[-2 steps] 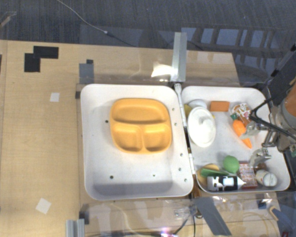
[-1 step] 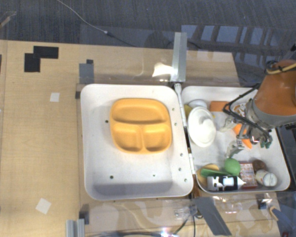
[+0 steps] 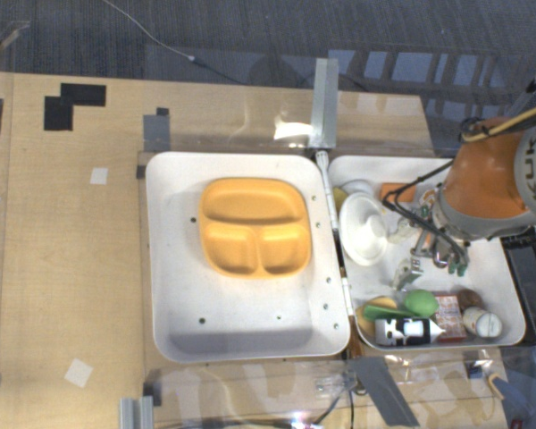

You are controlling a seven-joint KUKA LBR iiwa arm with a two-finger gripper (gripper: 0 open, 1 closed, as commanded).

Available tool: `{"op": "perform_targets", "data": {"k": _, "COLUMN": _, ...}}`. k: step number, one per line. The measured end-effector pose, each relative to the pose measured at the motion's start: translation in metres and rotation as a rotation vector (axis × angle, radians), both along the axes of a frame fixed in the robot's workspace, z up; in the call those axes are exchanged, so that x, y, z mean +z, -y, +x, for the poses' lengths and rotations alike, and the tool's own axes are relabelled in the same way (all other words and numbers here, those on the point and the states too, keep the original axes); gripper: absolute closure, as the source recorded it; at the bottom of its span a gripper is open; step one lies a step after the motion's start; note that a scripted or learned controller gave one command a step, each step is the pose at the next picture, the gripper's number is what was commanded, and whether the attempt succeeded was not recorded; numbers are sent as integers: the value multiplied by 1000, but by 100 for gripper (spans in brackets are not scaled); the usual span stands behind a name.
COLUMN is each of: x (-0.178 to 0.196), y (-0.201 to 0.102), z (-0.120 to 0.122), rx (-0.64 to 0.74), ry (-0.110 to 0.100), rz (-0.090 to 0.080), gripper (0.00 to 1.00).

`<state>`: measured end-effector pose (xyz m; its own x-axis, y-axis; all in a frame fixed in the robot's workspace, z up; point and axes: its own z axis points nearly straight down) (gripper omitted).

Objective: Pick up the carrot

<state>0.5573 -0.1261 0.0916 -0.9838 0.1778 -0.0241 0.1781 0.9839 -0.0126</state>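
The carrot [image 3: 395, 191] shows as a small orange piece at the back of the right bin [image 3: 509, 280], partly hidden behind the arm's cables. My gripper [image 3: 409, 273] hangs low over the middle of that bin, nearer the front than the carrot and just behind a green round object [image 3: 420, 304]. The wrist with its orange band [image 3: 487, 181] sits to the gripper's right. Nothing can be made out between the fingertips.
A white bowl [image 3: 364, 228] lies left of the gripper. Along the right bin's front edge lie a black bottle [image 3: 406, 332], a yellowish item [image 3: 380, 307] and a brown bottle with a white cap [image 3: 472, 318]. The left bin [image 3: 179, 311] holds a yellow divided plate [image 3: 255, 226].
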Motion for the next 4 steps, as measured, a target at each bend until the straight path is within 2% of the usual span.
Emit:
{"op": "perform_targets", "data": {"k": 2, "x": 0, "y": 0, "z": 0, "rx": 0, "ry": 0, "rz": 0, "gripper": 0}}
{"op": "perform_targets", "data": {"k": 3, "x": 51, "y": -13, "z": 71, "rx": 18, "ry": -6, "rz": 15, "gripper": 0}}
{"op": "perform_targets", "data": {"k": 4, "x": 5, "y": 13, "z": 36, "rx": -247, "ry": -8, "rz": 19, "gripper": 0}}
